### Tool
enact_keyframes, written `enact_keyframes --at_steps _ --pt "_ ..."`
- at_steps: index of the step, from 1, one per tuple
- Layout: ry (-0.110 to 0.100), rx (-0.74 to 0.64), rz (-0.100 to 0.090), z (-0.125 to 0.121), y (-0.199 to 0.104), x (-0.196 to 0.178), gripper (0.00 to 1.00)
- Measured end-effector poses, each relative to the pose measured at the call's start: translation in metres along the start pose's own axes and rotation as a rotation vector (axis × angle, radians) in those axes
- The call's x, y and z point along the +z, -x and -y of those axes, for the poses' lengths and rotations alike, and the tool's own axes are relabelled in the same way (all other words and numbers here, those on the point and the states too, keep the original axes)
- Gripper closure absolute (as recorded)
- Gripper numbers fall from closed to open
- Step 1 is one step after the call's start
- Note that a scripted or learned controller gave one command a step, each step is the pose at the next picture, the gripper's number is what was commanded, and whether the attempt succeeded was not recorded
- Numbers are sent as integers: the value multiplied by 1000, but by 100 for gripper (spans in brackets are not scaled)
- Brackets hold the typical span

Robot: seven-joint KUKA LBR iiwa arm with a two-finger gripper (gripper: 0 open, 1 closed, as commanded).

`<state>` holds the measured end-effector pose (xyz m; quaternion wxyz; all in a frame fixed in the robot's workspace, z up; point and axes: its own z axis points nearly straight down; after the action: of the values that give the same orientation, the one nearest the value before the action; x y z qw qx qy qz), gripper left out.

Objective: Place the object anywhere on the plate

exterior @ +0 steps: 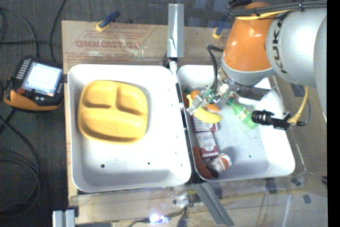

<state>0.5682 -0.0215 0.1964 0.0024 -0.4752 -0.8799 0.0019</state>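
Observation:
A yellow plate (113, 110) with three compartments lies in the left bin (127, 167). My gripper (211, 97) hangs low over the upper left part of the right bin (265, 157), under the orange wrist band. Right below it lie a yellow banana-like piece (206, 115) and a small orange item (213, 108). The gripper is close above or touching them; which one, I cannot make out. Nothing is seen lifted clear of the bin.
Along the right bin's left wall lie a red packet (205, 138), a brown sausage-like piece (201, 159) and a small red and white can (221, 162). A green bottle (243, 113) lies right of the gripper. A black cable plug (268, 118) juts in from the arm.

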Motion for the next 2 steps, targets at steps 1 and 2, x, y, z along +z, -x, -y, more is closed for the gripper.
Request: enact_keyframes --at_steps 1,2 --pt "0 -157 0 -43 -72 4 100" --pt "1 -135 2 -89 -102 -66 100"
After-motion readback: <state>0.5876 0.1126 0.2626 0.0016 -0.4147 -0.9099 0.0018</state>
